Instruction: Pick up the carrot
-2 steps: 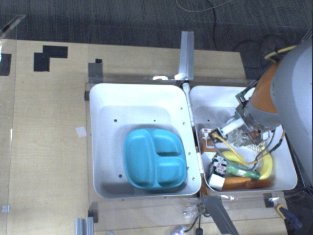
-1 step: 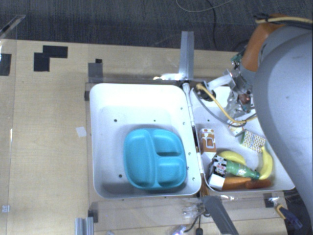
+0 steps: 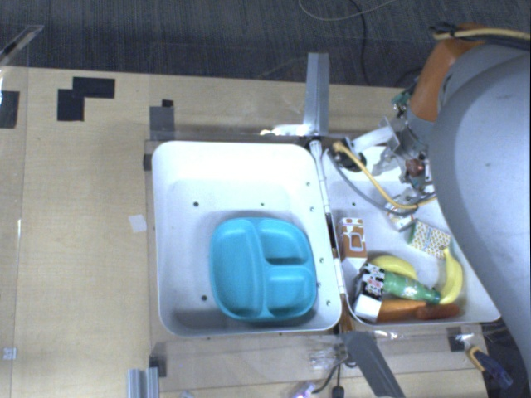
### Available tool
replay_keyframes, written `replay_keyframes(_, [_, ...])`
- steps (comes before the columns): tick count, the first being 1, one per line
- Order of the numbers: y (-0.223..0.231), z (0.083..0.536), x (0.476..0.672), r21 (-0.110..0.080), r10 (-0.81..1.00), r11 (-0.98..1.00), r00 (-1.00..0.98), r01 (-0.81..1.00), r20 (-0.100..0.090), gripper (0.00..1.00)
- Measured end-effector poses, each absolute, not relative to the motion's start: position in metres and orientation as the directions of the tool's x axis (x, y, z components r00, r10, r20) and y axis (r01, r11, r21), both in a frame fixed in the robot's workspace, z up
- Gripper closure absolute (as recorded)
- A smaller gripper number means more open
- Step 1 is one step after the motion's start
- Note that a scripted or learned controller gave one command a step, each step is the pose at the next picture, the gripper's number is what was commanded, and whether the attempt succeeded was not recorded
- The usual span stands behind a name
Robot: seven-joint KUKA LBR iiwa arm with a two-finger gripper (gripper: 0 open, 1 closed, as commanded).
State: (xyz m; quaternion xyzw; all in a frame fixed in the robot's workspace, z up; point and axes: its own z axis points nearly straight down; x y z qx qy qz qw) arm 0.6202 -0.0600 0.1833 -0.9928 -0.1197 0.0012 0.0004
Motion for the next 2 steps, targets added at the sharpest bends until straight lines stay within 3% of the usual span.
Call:
replay_keyframes(1, [-0.0586,0.1921,0.6202,-0.002,0.247,-0.969,0.969,0.247,-0.005,1.0])
replay_keyframes(2, [-0.0586,0.192,0.6201,-0.002,0.247,-0.969,0.969,0.247,-0.006,0.0])
